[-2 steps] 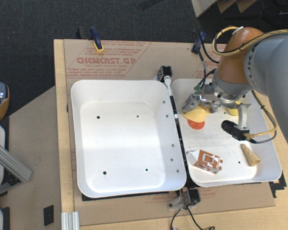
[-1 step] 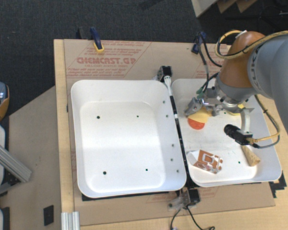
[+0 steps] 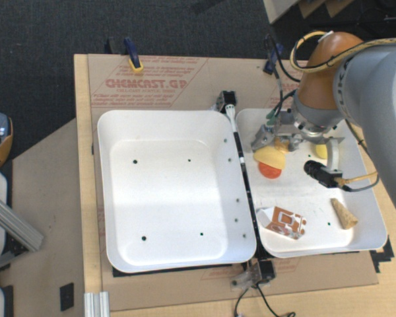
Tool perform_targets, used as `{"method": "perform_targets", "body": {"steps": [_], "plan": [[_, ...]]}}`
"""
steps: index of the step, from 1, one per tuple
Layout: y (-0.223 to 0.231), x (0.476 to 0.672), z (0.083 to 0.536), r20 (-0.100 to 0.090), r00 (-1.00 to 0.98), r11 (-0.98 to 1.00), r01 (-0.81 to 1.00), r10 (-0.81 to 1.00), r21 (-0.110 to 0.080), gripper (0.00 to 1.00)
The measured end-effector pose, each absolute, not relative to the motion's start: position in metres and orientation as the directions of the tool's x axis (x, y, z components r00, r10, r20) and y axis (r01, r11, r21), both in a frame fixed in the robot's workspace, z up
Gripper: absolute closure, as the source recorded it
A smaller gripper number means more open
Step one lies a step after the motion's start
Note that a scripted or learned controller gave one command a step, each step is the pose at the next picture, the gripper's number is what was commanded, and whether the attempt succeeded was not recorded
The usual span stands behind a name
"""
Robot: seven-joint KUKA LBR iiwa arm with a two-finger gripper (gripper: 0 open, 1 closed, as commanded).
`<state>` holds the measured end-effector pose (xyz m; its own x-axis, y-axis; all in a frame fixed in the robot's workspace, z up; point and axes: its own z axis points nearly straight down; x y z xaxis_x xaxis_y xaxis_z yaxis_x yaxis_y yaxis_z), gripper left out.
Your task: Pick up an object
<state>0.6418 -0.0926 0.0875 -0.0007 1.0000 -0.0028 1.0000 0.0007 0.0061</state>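
Low over the right bin (image 3: 366, 233), the gripper (image 3: 278, 144) touches a yellow piece (image 3: 272, 156); I cannot tell its grip

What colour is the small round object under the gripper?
Red-orange, beside a pale yellow piece; camera view.

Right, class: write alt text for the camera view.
A grey and orange robot arm reaches into the right bin, gripper over a yellow object beside a red one. A patterned card lies nearer.
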Motion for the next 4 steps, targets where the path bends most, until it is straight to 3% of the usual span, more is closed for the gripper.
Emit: {"method": "perform_targets", "body": {"steps": [2, 3, 4], "plan": [[-0.120, 0.609, 0.088, 0.000, 0.000, 0.000, 1.000, 1.000, 0.006, 0.00], [-0.127, 0.664, 0.087, -0.003, -0.003, 0.003, 1.000, 1.000, 0.008, 0.00], [-0.090, 0.634, 0.085, 0.002, -0.002, 0.002, 1.000, 1.000, -0.004, 0.00]]}}
